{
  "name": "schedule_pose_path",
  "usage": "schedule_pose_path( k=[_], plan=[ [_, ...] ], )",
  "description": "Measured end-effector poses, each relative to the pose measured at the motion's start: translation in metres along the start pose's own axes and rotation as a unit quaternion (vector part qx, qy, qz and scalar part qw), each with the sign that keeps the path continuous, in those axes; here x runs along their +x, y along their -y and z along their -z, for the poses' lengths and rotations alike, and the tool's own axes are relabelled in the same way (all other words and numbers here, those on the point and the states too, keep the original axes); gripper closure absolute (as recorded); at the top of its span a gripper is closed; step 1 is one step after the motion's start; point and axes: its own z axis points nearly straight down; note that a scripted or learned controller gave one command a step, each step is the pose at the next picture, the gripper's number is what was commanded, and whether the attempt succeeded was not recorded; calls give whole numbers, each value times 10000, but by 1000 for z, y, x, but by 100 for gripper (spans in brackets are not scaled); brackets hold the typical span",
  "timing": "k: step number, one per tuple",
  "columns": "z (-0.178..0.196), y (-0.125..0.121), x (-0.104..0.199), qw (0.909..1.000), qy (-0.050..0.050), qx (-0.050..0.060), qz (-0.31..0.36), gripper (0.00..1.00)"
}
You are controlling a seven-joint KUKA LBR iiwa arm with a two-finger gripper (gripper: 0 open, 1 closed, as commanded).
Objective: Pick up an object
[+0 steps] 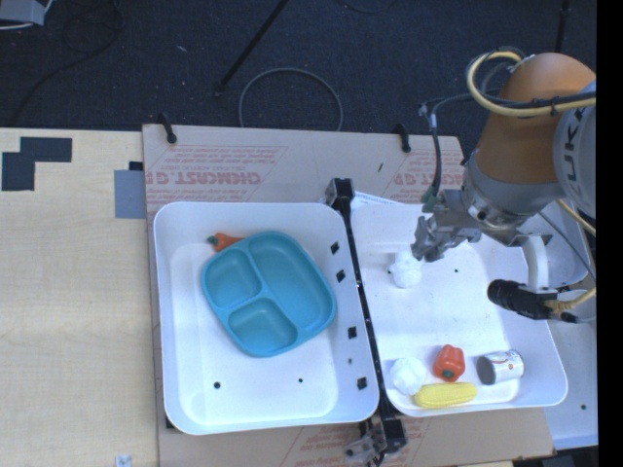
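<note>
**A:** Start at the front edge. What's down in the near corner of the right bin (545, 397)?

**B:** A yellow corn cob (445, 394) right against the near wall, a red pepper (449, 361) just behind it, a white lump (407, 372) to their left, and a small white can (501, 366) lying on its side to the right. All bunched close, some touching.

**A:** And the left bin (185, 397)?

**B:** A blue divided plate (267, 292) lying flat, with something orange (223, 242) poking out from under its far edge. Can't tell what it is.

**A:** So where's the arm going?

**B:** Further back in the right bin. The gripper (431, 242) hangs just above and beside a small white ball-like object (405, 270) that sits alone mid-bin, near the divider (352, 290). I'd guess that's the target. It's on the floor of the bin, not between the fingers.

**A:** Open or closed?

**B:** Honestly can't tell from here; the fingers are a dark blur under the wrist.

**A:** What worries you?

**B:** The gripper looks offset to the far right of the ball. If it drops straight down, one finger could land on top of it or clip its side, and something that round would likely roll toward the divider. It also looks small and smooth, so a pinch off-centre may squirt it out.

**A:** Anything behind?

**B:** The orange-banded arm (531, 105) and loose cables (487, 66), well clear of the bins.
</note>
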Motion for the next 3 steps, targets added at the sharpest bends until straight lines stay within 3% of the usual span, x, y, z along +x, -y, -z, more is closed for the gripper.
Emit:
schedule_pose_path(
  k=[2,3],
  plan=[
    [-25,14,89,10000,4,6,-2,100],
    [-17,28,136,10000,10,3,1,100]
  ],
)
